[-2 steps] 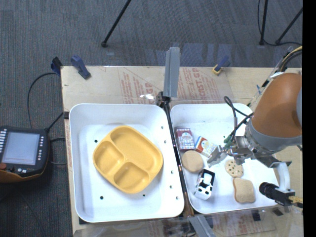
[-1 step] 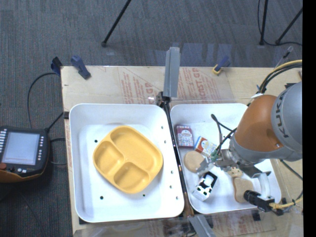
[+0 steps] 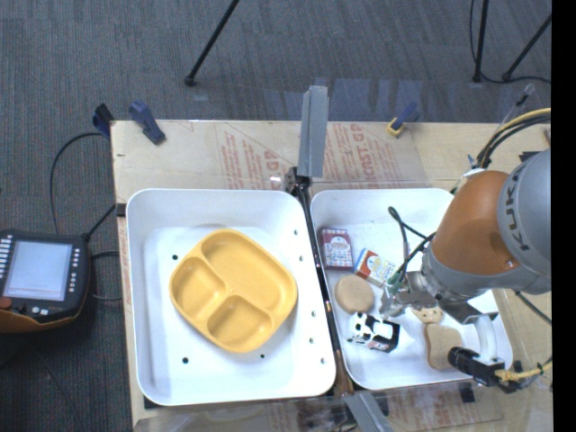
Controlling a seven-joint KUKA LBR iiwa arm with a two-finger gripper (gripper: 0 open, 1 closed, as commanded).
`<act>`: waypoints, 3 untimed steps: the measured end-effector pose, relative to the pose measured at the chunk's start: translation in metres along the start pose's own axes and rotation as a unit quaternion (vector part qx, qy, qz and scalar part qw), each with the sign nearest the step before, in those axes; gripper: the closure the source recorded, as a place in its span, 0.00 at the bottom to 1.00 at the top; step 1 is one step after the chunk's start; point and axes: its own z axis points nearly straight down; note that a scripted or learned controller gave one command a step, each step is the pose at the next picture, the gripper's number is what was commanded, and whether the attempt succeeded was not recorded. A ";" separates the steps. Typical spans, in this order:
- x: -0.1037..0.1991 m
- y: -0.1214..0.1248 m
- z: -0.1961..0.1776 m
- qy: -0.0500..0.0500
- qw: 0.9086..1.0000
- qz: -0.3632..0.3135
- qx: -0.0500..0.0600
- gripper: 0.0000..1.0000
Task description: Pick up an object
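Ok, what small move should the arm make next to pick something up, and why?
Probably a short descent: the gripper hangs in the right white bin, just above the black-and-white toy and beside the round tan disc. I can't see anything between its fingers.

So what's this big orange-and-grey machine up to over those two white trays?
A robot arm reaches in from the right over the right bin, which holds a few small things: a dark red box, a round tan piece and a black-and-white item. Its claw hangs low among them. The left bin holds a yellow divided plate.
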 end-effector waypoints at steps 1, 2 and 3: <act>-0.069 0.051 0.008 -0.002 1.000 0.010 -0.002 1.00; -0.103 0.041 0.007 -0.001 0.995 0.095 -0.003 1.00; -0.102 0.042 -0.002 0.000 0.996 0.094 -0.002 1.00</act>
